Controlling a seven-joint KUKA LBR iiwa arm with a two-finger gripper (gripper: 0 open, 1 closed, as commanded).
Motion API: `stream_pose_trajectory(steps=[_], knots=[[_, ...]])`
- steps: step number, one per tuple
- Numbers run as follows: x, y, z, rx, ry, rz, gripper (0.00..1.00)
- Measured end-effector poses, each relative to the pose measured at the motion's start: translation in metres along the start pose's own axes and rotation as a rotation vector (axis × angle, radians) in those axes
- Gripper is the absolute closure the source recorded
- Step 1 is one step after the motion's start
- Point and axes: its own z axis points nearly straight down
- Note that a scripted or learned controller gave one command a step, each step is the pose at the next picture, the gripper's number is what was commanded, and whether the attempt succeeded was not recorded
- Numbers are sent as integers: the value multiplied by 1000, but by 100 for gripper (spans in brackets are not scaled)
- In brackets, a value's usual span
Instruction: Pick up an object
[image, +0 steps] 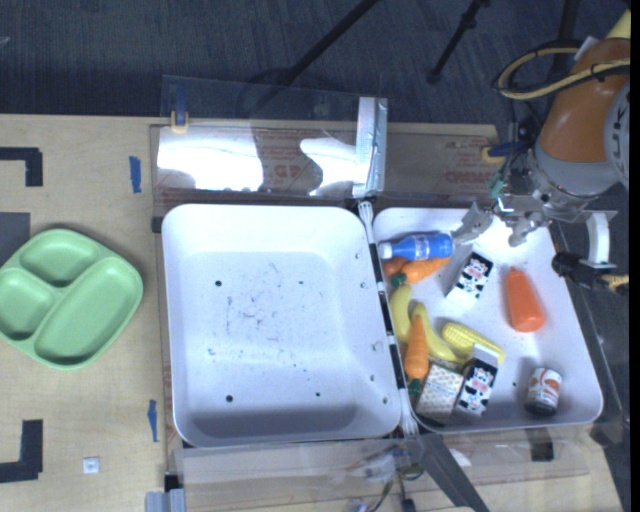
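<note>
- Above the right bin (585, 395), the gripper (497, 225) hangs with fingers spread, holding nothing.
- Below it lie a blue bottle (415, 246) and an orange carrot (523, 299).

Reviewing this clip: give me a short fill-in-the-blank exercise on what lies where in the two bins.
1. The blue bottle lies in the ____ bin.
2. The green divided plate rests on the bench, ____ both bins.
3. The gripper hangs over the right bin, fingers ____.
4. The small can stands near that bin's front ____ corner.

Missing words: right; outside; open; right
</note>
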Motion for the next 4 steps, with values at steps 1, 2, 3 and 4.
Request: stream_pose_trajectory(steps=[1, 2, 3, 4], knots=[[8, 11, 98, 4, -1, -10, 0], [-5, -44, 102, -4, -1, -78, 0], [-33, -93, 99, -11, 25, 58, 0], [53, -95, 4, 0, 0, 8, 0]])
